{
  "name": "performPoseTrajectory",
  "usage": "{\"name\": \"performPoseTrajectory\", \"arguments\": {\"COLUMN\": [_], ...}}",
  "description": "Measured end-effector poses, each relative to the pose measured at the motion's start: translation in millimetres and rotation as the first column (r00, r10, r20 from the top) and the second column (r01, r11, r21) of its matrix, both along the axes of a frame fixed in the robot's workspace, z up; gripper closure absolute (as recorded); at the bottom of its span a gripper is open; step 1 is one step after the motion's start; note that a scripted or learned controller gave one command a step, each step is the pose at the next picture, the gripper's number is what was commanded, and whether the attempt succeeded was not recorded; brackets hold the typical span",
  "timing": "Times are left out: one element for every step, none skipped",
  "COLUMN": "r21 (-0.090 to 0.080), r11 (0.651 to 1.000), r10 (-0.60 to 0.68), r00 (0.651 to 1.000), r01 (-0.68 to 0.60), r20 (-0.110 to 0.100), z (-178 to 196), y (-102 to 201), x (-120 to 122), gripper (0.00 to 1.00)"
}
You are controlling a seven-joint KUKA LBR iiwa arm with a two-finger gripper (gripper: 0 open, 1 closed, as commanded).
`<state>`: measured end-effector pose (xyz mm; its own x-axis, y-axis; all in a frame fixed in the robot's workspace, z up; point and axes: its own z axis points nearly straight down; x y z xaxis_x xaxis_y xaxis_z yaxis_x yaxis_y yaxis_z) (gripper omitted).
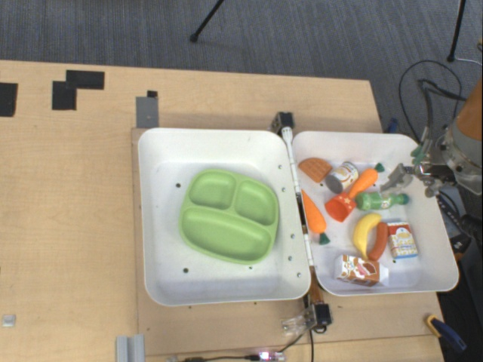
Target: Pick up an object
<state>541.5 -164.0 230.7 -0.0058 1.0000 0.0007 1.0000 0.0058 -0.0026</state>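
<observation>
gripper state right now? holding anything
gripper: over the right bin, just above the green toy; nothing visibly held, and open or closed cannot be told.

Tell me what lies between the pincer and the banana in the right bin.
The pincer hangs over the right bin, just above a green toy. That green toy lies directly between it and the banana. A sausage touches the banana's right side, crowding a grasp.
</observation>
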Motion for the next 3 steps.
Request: {"name": "performPoseTrajectory", "arguments": {"r21": [-0.001,0.000,0.000], "r11": [0.976,0.976,0.992], "r10": [-0.220,-0.220,-0.124], "r00": [0.976,0.976,0.992], "r01": [0.220,0.220,0.124], "r20": [-0.002,-0.004,0.000], "z": [-135.0,-126.9,-48.8], "y": [34.8,35.0,100.1], "x": [-16.6,-15.5,-26.2], "gripper": [0.00,1.00,1.00]}}
